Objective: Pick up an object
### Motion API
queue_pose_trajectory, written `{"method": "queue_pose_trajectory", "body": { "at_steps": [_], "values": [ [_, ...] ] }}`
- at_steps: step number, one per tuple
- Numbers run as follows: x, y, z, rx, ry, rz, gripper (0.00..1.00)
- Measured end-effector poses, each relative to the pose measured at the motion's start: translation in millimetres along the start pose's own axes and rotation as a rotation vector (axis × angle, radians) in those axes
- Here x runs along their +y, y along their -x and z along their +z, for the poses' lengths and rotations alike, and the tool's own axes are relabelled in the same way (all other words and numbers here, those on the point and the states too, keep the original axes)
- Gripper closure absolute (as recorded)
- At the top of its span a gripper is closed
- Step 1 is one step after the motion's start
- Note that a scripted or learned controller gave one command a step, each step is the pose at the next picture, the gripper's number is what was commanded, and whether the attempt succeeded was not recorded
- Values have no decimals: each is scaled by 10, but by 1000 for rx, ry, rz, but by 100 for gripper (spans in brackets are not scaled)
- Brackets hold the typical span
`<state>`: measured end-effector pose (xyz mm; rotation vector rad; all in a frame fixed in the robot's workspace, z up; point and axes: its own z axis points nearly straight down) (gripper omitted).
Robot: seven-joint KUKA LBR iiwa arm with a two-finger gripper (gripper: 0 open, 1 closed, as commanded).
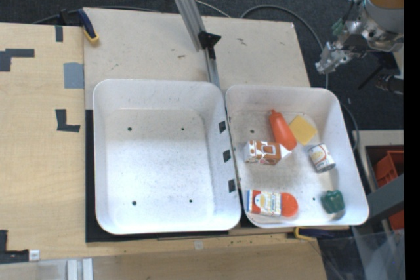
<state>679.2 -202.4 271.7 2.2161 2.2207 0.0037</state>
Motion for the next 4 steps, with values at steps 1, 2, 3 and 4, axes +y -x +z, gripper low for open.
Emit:
{"method": "queue_pose_trajectory", "body": {
  "at_steps": [1, 2, 3, 4],
  "values": [
    [-261, -456, -50, 2, -6, -2, 100],
    [-577, -936, 117, 3, -9, -2, 100],
    [-825, -1399, 76, 3, -8, -4, 100],
    [-1123, -1905, 209, 1, -6, 0, 100]
  ]
}}
